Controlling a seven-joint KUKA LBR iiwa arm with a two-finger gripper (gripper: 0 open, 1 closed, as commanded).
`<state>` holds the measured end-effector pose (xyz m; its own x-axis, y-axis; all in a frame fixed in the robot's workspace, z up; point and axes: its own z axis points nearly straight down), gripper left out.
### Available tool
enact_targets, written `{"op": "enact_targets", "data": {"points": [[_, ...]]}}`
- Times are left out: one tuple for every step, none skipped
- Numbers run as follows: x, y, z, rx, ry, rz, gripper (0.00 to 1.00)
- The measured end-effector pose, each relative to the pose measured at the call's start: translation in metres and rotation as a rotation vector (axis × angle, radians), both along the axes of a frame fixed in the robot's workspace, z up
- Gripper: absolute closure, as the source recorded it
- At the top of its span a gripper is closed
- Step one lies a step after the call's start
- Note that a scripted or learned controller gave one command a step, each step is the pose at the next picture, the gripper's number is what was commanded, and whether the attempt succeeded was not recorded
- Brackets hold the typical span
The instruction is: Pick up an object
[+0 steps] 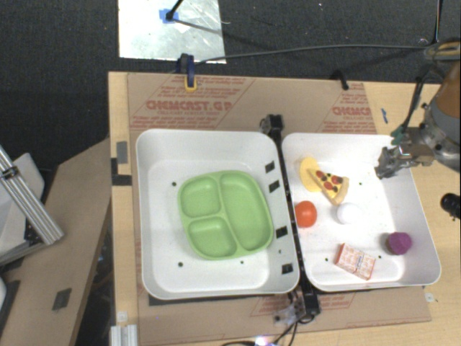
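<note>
- A green divided tray (225,215) lies in the left bin (155,193).
- A shiny foil sheet (169,20) lies beyond the table (144,92).
- A blue-and-yellow clamp (187,72) grips the table's far edge.

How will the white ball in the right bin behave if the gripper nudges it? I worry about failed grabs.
The white ball looks round and smooth, so it will probably roll away at a touch. It sits against the pizza slice, which may stop it on that side. Its smooth surface could slip from the gripper unless the fingers close squarely across its middle.
</note>
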<state>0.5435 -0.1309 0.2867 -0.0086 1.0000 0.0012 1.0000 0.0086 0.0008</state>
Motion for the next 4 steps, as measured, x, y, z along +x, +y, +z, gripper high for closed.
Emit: {"op": "enact_targets", "data": {"points": [[-0.012,0.052,-0.015,0.0,0.0,0.0,1.0],[-0.02,0.102,-0.016,0.0,-0.001,0.0,1.0],[-0.023,0.162,-0.018,0.002,-0.001,0.002,1.0],[-0.031,0.207,-0.031,0.001,0.001,0.001,1.0]]}}
